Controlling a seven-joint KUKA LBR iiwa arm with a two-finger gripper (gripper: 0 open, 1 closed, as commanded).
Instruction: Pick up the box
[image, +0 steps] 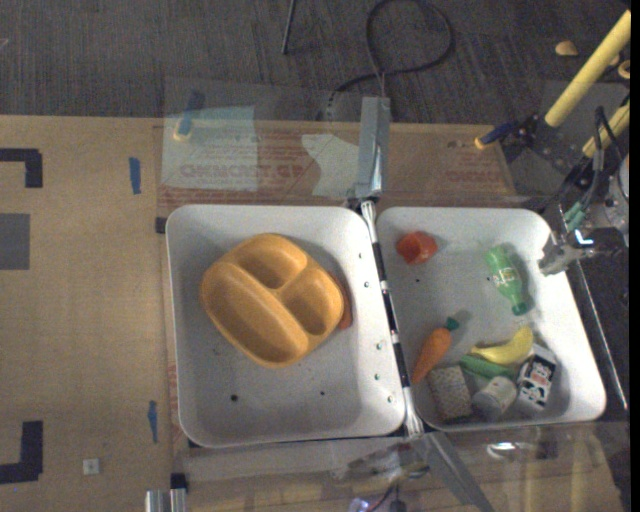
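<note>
Two white bins sat side by side on the bench, and the risk lay almost wholly in the right one. Left of the divider, the left bin (190, 400) carried an orange sectioned plate (272, 297), well apart from the task's thing and unlikely to interfere. Right of the divider, the right bin (585, 400) held a red cup (417, 246) near its far edge, a toy carrot (434, 349) lower down, and a green bottle (508, 277) further right. The box (537, 381), a small printed carton, stood in the near right corner of that bin, touching a banana (506, 347) and a green piece beneath it, with a grey can (494, 396) just beside it and a speckled sponge-like block (450, 391) left of the can. That crowding was the main hazard: a descending finger could land on the banana or can, or shove the box against the bin wall and tip it. A grasp might also catch a neighbour instead. The claw (565, 247) hovered at the right rim of that bin, above the bottle's level and well apart from the box; whether it was released or clenched could not be told.
</note>
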